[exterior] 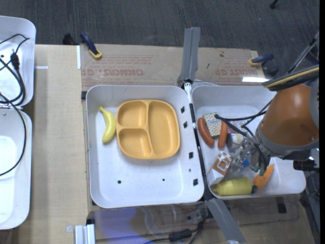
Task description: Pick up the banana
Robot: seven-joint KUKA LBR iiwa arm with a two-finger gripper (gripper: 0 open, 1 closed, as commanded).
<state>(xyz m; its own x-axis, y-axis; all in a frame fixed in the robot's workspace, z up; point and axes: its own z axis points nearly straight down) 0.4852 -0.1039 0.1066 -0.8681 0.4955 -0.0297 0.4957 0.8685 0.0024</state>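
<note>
Banana (107, 125) in left white bin (142, 192)

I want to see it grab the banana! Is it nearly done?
Not yet. The banana lies in the left bin, beside the yellow plate. The arm is over the right bin, among other toys. Reaching across, grabbing and lifting are all left.

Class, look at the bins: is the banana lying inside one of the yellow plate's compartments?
No, the banana lies on the left bin's floor, beside the divided plate's left edge.
</note>
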